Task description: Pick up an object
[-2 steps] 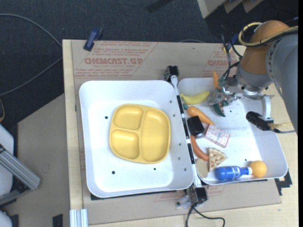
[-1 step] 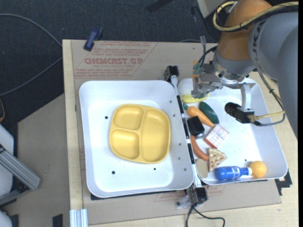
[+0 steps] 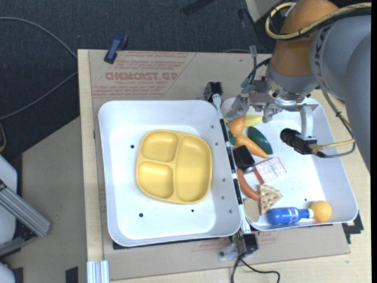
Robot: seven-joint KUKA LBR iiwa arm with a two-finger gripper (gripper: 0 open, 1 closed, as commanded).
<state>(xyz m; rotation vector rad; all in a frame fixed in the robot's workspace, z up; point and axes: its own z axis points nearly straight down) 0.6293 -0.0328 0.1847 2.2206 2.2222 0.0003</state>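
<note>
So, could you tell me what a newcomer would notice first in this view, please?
Probably the yellow divided plate, lying alone in the middle of the left bin. Next, the grey arm with its orange band reaching in from the right over the far end of the right bin. That bin holds a clutter of small items, including a blue bottle and an orange ball at its near edge.

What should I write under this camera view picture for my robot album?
Robot arm's gripper hovers over toy food in the right bin; a yellow divided plate sits in the left bin.
</note>
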